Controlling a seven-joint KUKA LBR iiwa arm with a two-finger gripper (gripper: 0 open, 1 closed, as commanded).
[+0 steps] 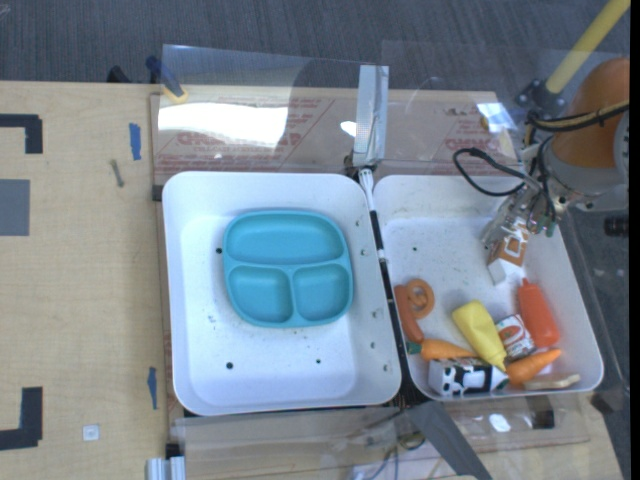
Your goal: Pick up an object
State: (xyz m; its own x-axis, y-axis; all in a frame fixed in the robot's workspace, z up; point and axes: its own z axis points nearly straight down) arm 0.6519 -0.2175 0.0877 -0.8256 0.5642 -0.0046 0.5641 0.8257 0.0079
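Two shallow white bins are sitting side by side on the bench: the left bin (190,298) and the right bin (440,238). One blue divided plate (288,268) with three compartments is lying in the left bin. In the right bin, one yellow bottle (480,332), one red-orange bottle (538,312), one pretzel-shaped orange toy (414,298), two carrot-like orange pieces (446,349) (530,366) and one black-and-white toy (468,378) are lying together.

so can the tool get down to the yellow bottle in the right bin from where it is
Probably yes. The tool hangs over the right bin's upper part, and the yellow bottle lies on top of the pile with nothing covering it, though the orange bottle and carrot crowd it.
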